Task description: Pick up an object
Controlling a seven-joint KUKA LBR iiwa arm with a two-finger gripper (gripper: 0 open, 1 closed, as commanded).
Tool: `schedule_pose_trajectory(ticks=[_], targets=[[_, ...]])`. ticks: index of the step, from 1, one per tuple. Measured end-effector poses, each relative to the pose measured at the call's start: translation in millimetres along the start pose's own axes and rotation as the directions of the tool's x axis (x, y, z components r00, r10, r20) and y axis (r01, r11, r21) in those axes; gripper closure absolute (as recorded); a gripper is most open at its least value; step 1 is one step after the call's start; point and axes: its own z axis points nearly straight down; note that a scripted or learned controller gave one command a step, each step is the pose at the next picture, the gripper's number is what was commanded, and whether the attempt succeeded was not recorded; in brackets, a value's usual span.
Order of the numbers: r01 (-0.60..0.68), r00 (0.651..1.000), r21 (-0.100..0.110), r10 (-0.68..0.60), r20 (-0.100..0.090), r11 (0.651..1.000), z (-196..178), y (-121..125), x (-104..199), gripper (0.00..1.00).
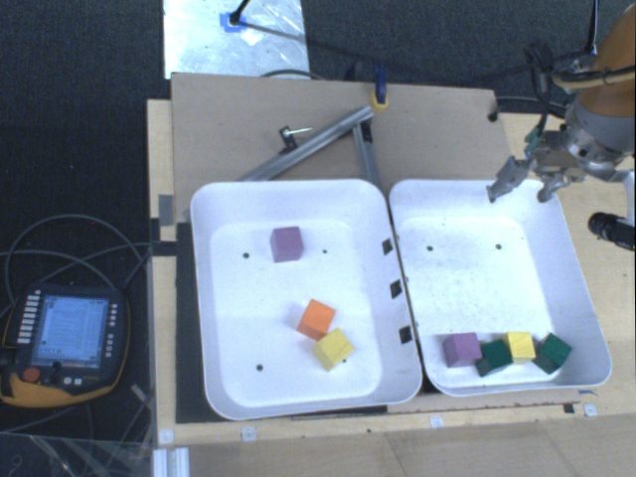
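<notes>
Two fingers of the gripper (525, 180) hang spread wide and empty over the right bin's (566, 229) far rim. Its blocks, purple block (461, 348) included, huddle touching along the near wall; a grab there might jam or catch two.
</notes>
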Motion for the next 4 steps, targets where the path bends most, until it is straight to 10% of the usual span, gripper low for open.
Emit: schedule_pose_trajectory(ticks=[2,3,4], targets=[[0.003,1.0,0.0,-0.003,-0.001,1.0,107.2,4.3,4.2,0.0],[0.006,1.0,-0.007,-0.006,0.0,1.0,92.4,6.4,3.3,1.0],[0.0,1.0,-0.01,0.0,0.002,1.0,33.2,3.1,-5.1,1.0]])
